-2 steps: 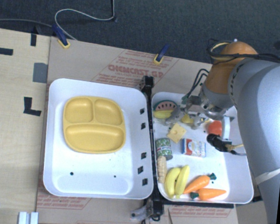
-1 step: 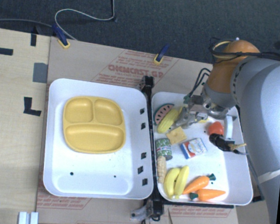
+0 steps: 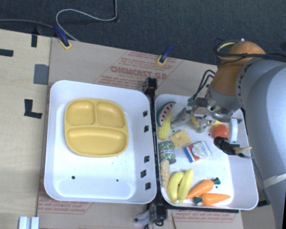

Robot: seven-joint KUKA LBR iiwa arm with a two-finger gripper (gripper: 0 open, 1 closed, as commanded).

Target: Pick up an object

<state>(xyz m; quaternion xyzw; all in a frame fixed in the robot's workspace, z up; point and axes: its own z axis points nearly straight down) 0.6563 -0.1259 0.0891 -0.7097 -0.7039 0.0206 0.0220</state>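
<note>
My gripper [image 3: 191, 119] hangs low over the far part of the right bin [image 3: 243, 184], open, with nothing seen between its fingers. One grey finger [image 3: 180, 116] reaches toward a watermelon slice [image 3: 167, 109] and a yellow corn piece [image 3: 164, 127]. Just in front of the gripper lies a yellow cheese block [image 3: 180, 139]. A red tomato [image 3: 220, 130] sits to its right. Nearer the front are a small white carton [image 3: 198, 151], a green can [image 3: 167, 151], a corn cob [image 3: 165, 171], bananas [image 3: 180, 185] and two carrots [image 3: 202, 188].
The left bin [image 3: 94, 183] holds a yellow divided plate [image 3: 96, 127]. A black divider [image 3: 149, 148] with clips separates the bins. The arm's grey body [image 3: 273, 116] covers the right bin's far right side. A cable [image 3: 82, 14] lies beyond the bench.
</note>
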